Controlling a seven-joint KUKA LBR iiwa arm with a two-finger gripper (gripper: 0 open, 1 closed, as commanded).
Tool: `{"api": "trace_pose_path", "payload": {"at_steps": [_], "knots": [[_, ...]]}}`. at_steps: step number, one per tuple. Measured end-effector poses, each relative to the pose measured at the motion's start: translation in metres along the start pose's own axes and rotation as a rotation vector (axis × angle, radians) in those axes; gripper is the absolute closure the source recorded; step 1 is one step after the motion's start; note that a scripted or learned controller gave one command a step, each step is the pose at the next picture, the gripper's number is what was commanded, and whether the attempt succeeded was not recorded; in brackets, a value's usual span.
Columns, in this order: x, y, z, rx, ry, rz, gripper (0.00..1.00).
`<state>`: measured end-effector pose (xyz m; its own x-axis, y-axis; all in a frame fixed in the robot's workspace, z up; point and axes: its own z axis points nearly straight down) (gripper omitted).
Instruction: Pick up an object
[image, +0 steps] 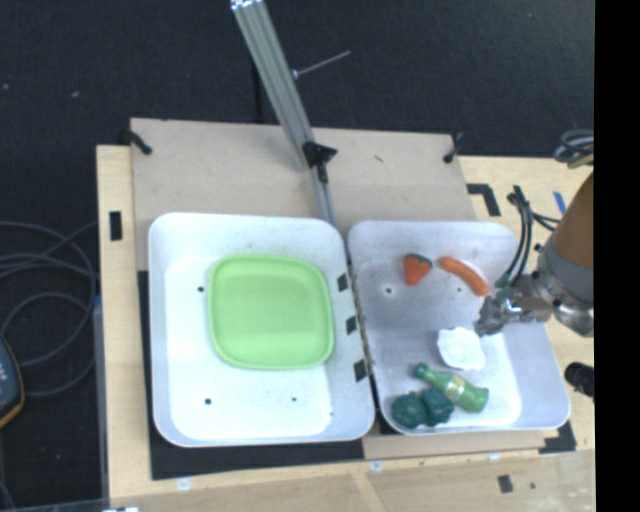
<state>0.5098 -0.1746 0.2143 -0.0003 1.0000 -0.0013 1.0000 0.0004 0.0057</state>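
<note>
Item: my pincer (492, 318), finger state indeterminable, hung in the right white bin (400, 240). Crumpled white object (461, 348) lay just below it; orange carrot-shaped toy (466, 272) just above. Advice: descend squarely over the white piece before closing.

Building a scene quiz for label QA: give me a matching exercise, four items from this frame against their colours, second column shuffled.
Column one:
1. plate in the left bin
2. small round item at the top of the right bin
3. crumpled item mid right bin
4. lumpy toy at the bottom of the right bin

Column two:
A. white
B. dark teal
C. light green
D. red-orange

Pairs: 1-C, 2-D, 3-A, 4-B
</note>
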Motion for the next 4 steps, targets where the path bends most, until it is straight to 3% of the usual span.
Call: {"api": "trace_pose_path", "payload": {"at_steps": [4], "knots": [[0.206, 0.019, -0.03, 0.004, 0.003, -0.004, 1.0]]}}
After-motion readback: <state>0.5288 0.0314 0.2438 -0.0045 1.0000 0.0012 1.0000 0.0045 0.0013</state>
